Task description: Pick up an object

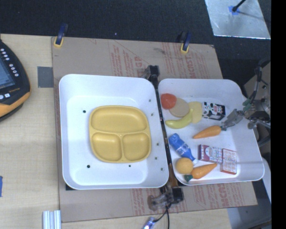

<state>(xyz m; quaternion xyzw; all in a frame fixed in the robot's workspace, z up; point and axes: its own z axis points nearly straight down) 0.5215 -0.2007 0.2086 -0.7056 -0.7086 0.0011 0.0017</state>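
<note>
An orange plastic carrot (207, 132) lies near the middle of the right white bin (238, 87), long axis running left to right and tilted slightly up toward the bin's right edge, its thick green-topped end just by the gripper (236, 118). Whether the grey fingers are open or closed on anything cannot be told. Toward the bin's left edge lie a yellow plastic banana (180, 123) and a blue bottle (181, 147); the left white bin (74, 92) holds a yellow divided plate (119, 132).
</note>
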